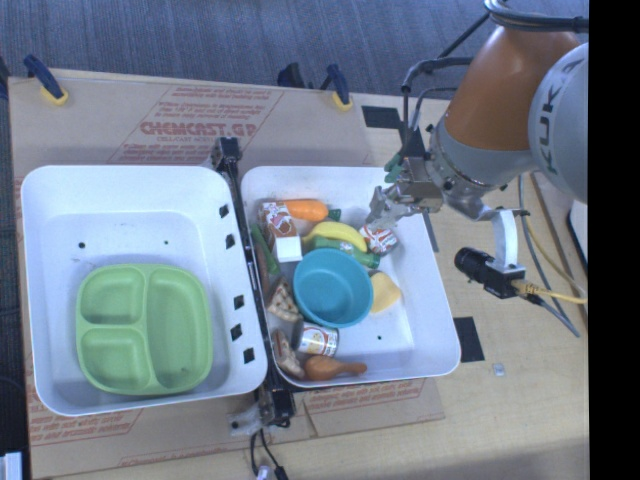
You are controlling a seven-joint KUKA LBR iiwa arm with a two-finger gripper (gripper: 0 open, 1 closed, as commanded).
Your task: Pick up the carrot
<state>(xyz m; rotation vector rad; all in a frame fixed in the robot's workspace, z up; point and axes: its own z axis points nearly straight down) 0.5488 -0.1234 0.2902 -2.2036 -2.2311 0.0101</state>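
Observation:
The carrot [306, 210] is a short orange piece lying at the far end of the right bin [425, 313], just left of a yellow banana [337, 233]. My gripper [384, 208] hangs over the bin's far right corner, to the right of the carrot and clearly apart from it. A small red-and-white packet [379, 238] lies just below the gripper. Nothing shows between the fingers, and their spacing is unclear from this angle.
The right bin also holds a blue bowl [332, 287], a small can [318, 341], a drumstick [334, 369], a yellow wedge [385, 292] and several other toy foods. A green divided plate [145, 328] lies in the left bin [60, 208]. Black clips line the divider between bins.

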